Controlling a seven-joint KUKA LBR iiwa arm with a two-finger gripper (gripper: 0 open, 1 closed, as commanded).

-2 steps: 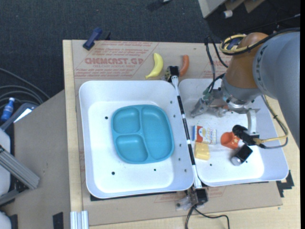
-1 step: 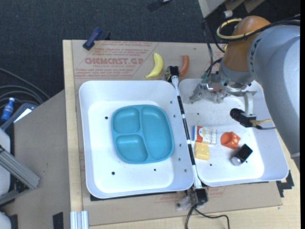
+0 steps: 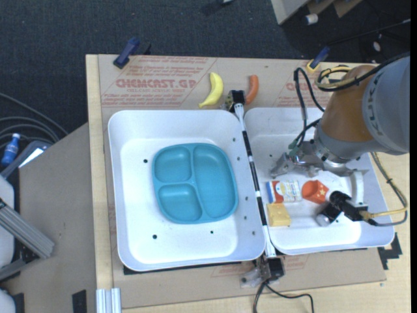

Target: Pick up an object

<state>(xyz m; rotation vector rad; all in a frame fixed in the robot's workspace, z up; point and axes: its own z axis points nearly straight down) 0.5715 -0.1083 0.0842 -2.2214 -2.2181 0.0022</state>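
Camera view: the gripper [image 3: 287,163] hangs low over the right bin [image 3: 313,240], fingers apart, holding nothing. A milk carton [image 3: 285,192] lies just below it, near the bin's left wall.

We see a light wooden bench [image 3: 98,175] bearing two shallow white plastic bins: the left bin [image 3: 130,135] and the right bin [image 3: 339,237], side by side. A yellow banana [image 3: 213,90] and an orange carrot-shaped toy [image 3: 251,88] lie on the bench just behind them.
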